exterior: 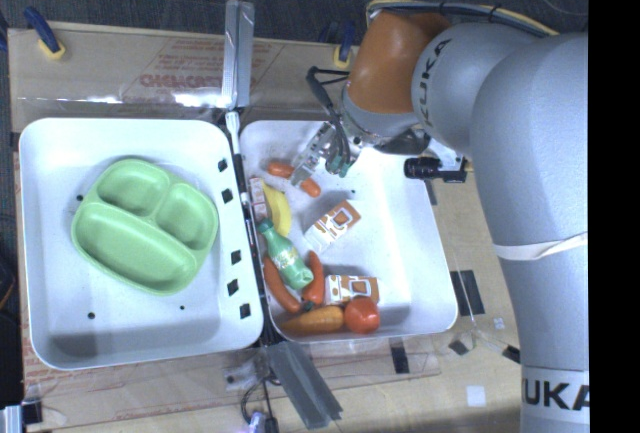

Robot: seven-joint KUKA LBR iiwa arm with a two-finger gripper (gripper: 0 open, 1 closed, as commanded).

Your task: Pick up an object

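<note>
Arm reaches in from the right, gripper point(322, 159) low over the right bin's point(420, 241) far-left corner — can't tell how open it is. Just beside it, a small orange carrot point(309, 186) lies with its long axis pointing down-right.

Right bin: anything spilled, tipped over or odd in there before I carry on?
Nothing spilled or damaged. The toy food is crowded against the right bin's left wall and near corner, with the green bottle lying on its side. The hand is low over the far end, by a small orange piece.
</note>
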